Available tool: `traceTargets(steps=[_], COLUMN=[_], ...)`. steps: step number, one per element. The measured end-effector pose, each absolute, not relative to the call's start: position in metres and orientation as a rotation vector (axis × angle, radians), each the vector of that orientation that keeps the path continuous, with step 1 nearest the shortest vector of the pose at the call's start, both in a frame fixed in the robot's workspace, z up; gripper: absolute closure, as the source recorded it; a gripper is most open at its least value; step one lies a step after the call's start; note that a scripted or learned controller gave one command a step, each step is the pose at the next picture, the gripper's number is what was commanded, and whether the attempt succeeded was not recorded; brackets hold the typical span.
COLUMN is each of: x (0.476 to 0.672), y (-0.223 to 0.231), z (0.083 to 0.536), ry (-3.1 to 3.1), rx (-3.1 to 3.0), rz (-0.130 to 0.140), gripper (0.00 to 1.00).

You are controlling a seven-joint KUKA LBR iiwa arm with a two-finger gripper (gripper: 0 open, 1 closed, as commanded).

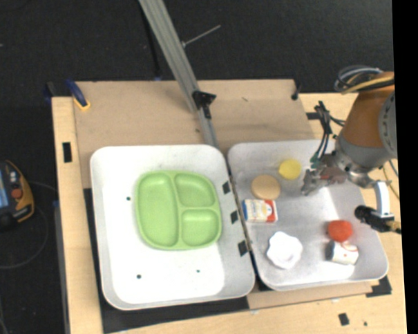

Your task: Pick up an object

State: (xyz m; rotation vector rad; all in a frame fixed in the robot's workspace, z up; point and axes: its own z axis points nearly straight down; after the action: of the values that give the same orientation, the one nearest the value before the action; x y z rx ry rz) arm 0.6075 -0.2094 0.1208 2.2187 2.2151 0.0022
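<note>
Yellow ball (289, 169) sits untouched at nine o'clock of your gripper (312, 181); I cannot tell its state, so nothing's lifted yet.

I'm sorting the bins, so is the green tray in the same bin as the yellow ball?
No, the green tray lies in the left bin, the yellow ball in the right bin.

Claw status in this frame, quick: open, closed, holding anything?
Claw: cannot be told at this size; it sits low over the right bin, just right of the yellow object, with nothing seen in its grip.
</note>
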Motion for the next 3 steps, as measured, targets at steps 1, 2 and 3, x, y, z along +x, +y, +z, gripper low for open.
traceTargets(steps=[1,2,3], x=[0.603,0.607,0.611], y=[-0.203,-0.213,-0.211], z=[0.178,0.231,0.296], ry=[2.220,2.220,2.219], rx=[2.214,2.213,2.211], rz=[0.005,0.004,0.007], gripper=[1.00,1.00,1.00])
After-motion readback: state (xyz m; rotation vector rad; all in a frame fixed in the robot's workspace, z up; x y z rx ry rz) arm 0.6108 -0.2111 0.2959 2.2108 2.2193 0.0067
